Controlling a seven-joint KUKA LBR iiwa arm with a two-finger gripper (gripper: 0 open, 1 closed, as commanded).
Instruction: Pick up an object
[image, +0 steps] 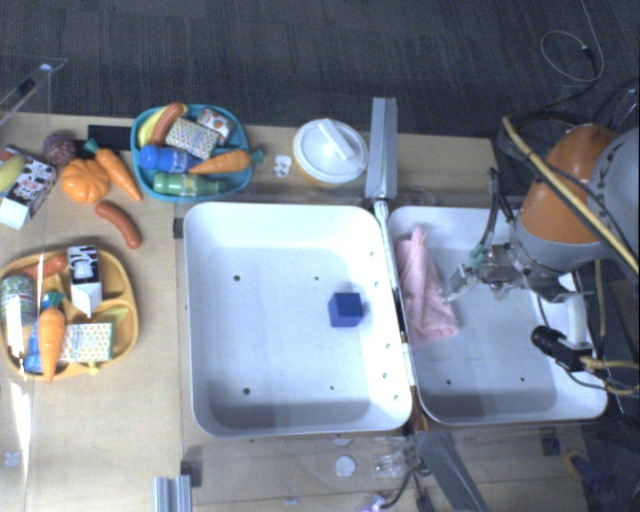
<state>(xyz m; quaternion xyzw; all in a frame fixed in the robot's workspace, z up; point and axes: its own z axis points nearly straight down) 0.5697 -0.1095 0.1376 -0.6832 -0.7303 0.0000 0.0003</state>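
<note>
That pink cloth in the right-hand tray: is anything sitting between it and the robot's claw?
Nothing visible does. The pink cloth lies along the left side of the right bin, and the gripper is over the same bin just to its right, with bare white floor between them. The blue cube sits apart in the left bin.

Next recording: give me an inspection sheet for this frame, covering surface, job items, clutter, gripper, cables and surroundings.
Surface: wooden bench bearing left bin and right bin.
Job items: blue cube in left bin; pink cloth in right bin, along its left wall.
Clutter: blue bowl of toy food, yellow tray of toy food, white lid, loose toy carrot, sausage, pumpkin.
Gripper: gripper over right bin, beside the cloth, holding nothing visible.
Cables: cables along arm; cable loop on floor.
Surroundings: dark carpet.
</note>
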